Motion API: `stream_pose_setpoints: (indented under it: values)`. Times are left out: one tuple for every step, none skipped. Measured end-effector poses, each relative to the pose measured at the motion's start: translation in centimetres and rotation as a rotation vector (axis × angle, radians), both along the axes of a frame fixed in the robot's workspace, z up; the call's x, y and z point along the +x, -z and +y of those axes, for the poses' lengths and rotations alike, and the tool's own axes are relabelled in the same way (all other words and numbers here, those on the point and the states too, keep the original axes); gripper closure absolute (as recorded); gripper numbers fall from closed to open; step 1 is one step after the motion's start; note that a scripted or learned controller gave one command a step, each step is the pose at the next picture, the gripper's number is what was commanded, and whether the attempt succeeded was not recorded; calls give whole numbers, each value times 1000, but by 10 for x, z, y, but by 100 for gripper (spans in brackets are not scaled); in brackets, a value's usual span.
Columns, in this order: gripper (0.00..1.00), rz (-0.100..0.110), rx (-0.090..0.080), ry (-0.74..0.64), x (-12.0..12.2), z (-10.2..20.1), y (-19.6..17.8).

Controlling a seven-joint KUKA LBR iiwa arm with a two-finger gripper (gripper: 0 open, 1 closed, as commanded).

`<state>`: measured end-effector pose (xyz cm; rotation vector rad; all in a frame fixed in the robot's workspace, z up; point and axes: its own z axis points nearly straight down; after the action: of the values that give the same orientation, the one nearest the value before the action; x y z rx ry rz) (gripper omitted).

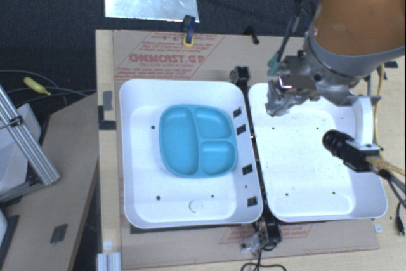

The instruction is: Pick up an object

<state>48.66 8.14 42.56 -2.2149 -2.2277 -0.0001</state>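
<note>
In the camera view, the one thing to pick is a blue divided plate [196, 149]. It lies flat in the middle of the left bin [136, 136], left of frame centre. It looks like light, stiff plastic, smooth and probably slippery. Its raised rim, or a ridge between compartments, seems the best place to take hold. The right bin [304, 200] sits just beside it on the bench [165, 57]. The tool [278, 105] hangs over that bin's upper left corner, well apart from the plate. Whether it is wide or narrow I cannot tell.
</note>
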Motion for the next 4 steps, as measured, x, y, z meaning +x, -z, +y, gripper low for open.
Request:
stream_pose_setpoints:
  values:
    - [100, -2, 1, 0, 0, 23, 6]
    - [100, -5, 1, 0, 0, 16, -25]
    - [100, -1, 0, 5, 0, 18, 6]
    - [100, -3, 0, 3, 0, 19, 2]
